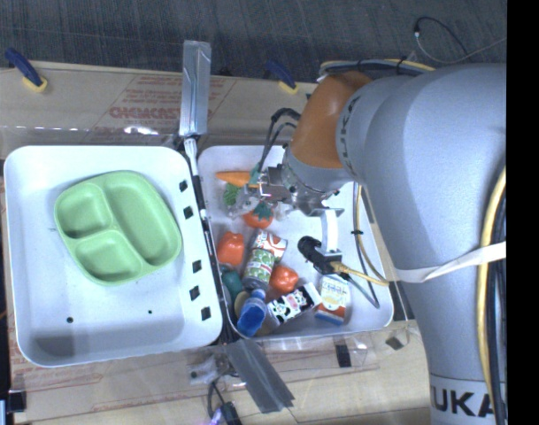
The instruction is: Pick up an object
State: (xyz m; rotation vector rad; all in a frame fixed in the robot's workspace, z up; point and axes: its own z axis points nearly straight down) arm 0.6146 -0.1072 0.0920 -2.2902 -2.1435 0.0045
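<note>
My gripper (257,195) hangs low over the far part of the right bin (375,312), reaching in from the right. Just left of it lies an orange carrot (233,178). A small red-orange thing (258,214) sits right under the gripper; whether it is held, I cannot tell. Nearer the front lie an orange tomato (231,248), a green and red can (263,260), a red fruit (285,279), a blue bottle (251,313), a cow-patterned carton (292,304) and a white and orange carton (334,297).
The left bin (39,326) holds a green divided plate (117,225). A row of black clips runs along the wall (198,237) between the bins. The arm's big grey body covers the right bin's right side.
</note>
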